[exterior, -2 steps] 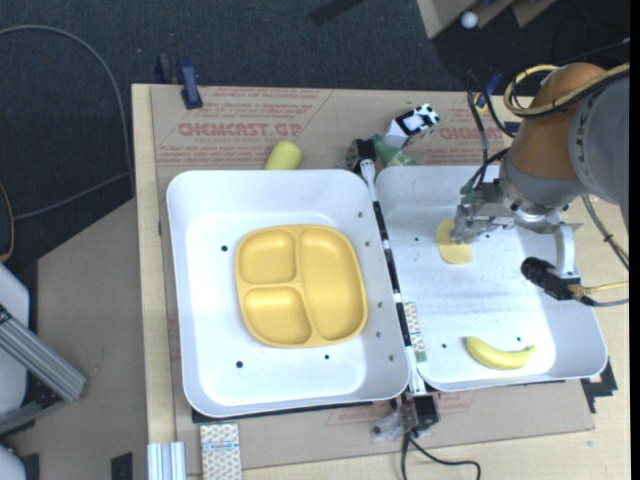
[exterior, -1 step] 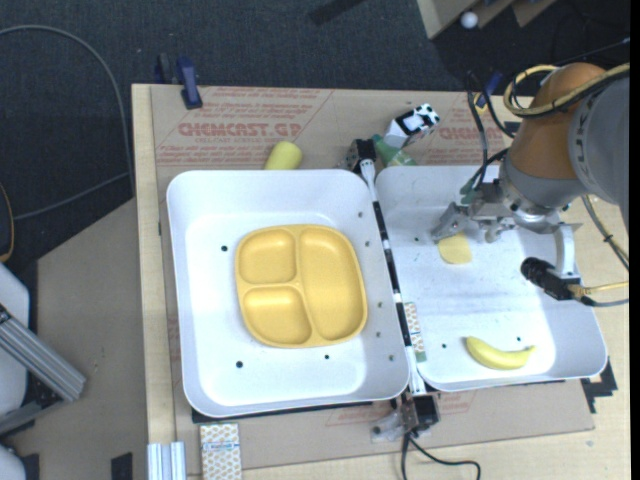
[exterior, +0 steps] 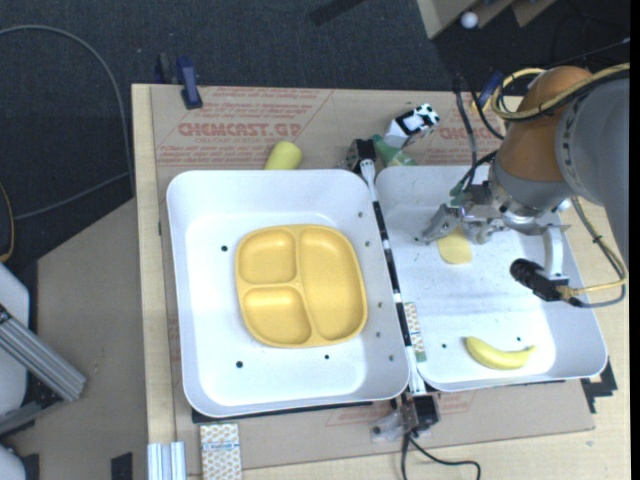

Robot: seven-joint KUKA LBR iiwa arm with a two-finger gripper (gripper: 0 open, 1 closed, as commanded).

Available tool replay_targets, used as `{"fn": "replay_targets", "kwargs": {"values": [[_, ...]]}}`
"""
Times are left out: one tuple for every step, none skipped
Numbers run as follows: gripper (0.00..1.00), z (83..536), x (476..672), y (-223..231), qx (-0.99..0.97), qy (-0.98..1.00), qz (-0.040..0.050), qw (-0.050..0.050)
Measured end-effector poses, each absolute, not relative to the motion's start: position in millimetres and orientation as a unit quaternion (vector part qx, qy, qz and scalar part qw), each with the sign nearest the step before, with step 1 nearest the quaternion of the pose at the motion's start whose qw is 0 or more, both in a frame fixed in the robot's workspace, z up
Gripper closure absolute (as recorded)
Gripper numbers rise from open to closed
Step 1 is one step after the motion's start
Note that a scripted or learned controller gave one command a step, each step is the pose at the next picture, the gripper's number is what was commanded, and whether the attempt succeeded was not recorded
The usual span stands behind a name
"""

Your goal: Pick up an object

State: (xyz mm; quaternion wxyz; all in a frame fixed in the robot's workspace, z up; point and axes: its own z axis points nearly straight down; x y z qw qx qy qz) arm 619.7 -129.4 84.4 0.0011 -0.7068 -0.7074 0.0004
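In the right bin [exterior: 560, 353], a small pale yellow block [exterior: 456, 252] lies near the far left part. My gripper [exterior: 455, 231] hangs right over the block's far edge, its fingers spread apart and open, with nothing between them. A banana [exterior: 498, 352] lies near the bin's front edge, well apart from the gripper. The arm's orange band [exterior: 535, 133] and grey body cover the bin's far right corner.
The left bin [exterior: 200, 218] holds a yellow divided plate [exterior: 300, 284]. A yellow rounded item [exterior: 283, 155] and a small black-and-white item [exterior: 413, 123] lie on the cardboard behind the bins. A black cable [exterior: 545, 280] crosses the right bin's right side.
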Motion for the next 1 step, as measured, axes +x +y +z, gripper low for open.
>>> {"fn": "replay_targets", "kwargs": {"values": [[1.00,94.8,620.4,-129.2,-0.707,-0.707,-0.0004,0.000]]}}
